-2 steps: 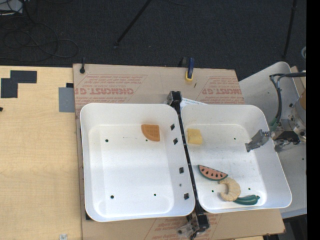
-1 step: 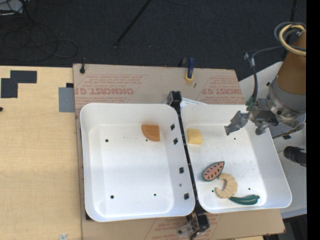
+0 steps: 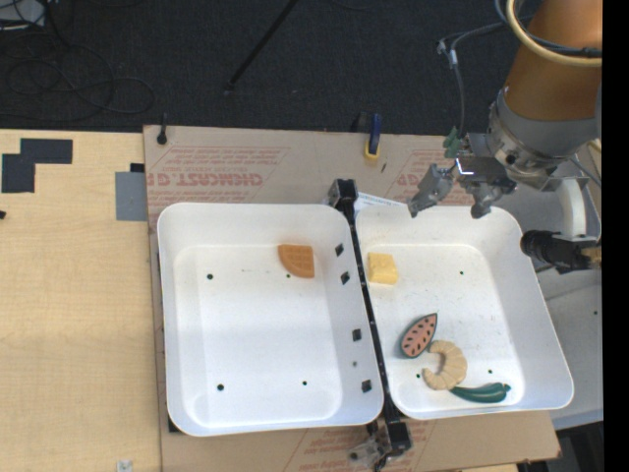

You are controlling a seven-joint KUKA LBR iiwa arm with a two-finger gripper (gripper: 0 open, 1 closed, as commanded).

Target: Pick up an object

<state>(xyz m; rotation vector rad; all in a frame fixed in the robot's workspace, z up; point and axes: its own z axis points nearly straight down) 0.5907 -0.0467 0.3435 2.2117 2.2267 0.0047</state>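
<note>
**Robot hand hangs open over the right bin's far edge**

The gripper (image 3: 454, 197) sits above the far edge of the right bin (image 3: 536, 293), close to its far right corner. Its two fingers (image 3: 425, 197) are spread wide apart, and there is nothing between them. It touches none of the things in the bins. Above it is the grey wrist (image 3: 531, 141), and above that the big orange band (image 3: 565, 18) of the arm.

The right bin has four small things in it. A yellow cube (image 3: 382, 268) lies near the left wall, toward the far side. Closer to the near edge, a reddish slice with dark seeds (image 3: 418, 334), like a bit of watermelon, lies tilted in the middle. Just beside it, on the near side, is a tan curved piece (image 3: 446, 365) like a croissant. A dark green pepper shape (image 3: 482, 392) lies touching or almost touching that curved piece, close to the near edge.

The left bin (image 3: 182, 303) has one thing in it: an orange wedge (image 3: 297, 260), like a slice of bread or cheese, toward the far side and right of the middle.

The two bins sit side by side on a brown cardboard sheet (image 3: 256, 170), joined by black clips (image 3: 346, 252) down the middle. A blue and yellow clamp (image 3: 373, 136) holds the far edge of the cardboard.
</note>
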